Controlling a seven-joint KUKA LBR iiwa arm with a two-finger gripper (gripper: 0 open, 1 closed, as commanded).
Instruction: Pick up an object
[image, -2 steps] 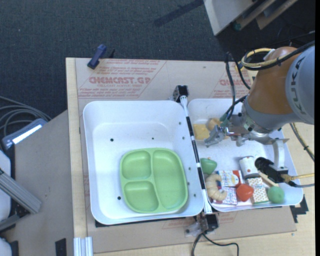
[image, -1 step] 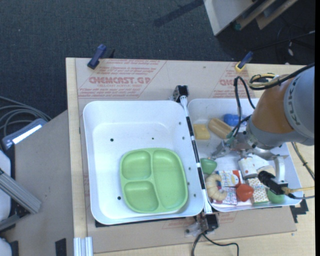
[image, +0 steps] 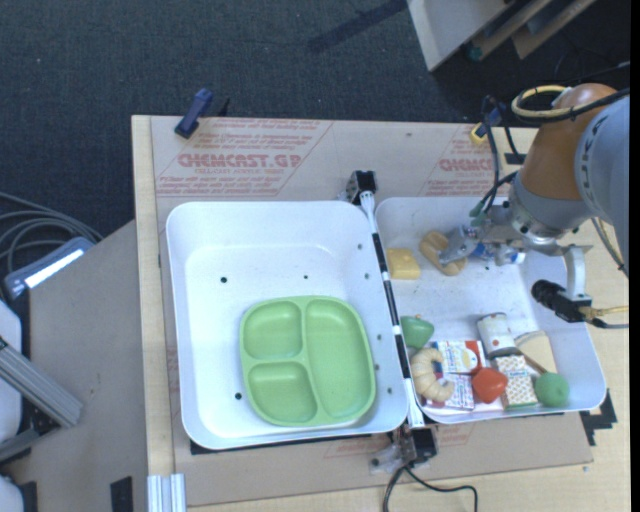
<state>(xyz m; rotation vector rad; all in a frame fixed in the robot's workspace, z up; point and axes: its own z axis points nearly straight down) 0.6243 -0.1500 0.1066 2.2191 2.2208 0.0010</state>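
My gripper (image: 472, 246) is low over the far part of the right bin (image: 560, 300), reaching in from the right. A tan, lumpy food piece (image: 438, 248) lies right at its tip, touching or nearly touching it. A yellow block (image: 404, 263) sits just left of that, close to the divider. Toward the near end of the bin lie a green piece (image: 415, 329), a pale curved pastry (image: 428, 371), a red tomato (image: 488, 384), a small can (image: 493, 329), a cheese wedge (image: 537, 351) and a green lime (image: 552, 388).
The left bin (image: 200, 250) holds a green divided plate (image: 305, 360). A black clamp (image: 362, 184) sits at the far end of the divider between the bins. A blue clip (image: 193, 113) lies on the board's far left corner. Cables hang beside the arm.
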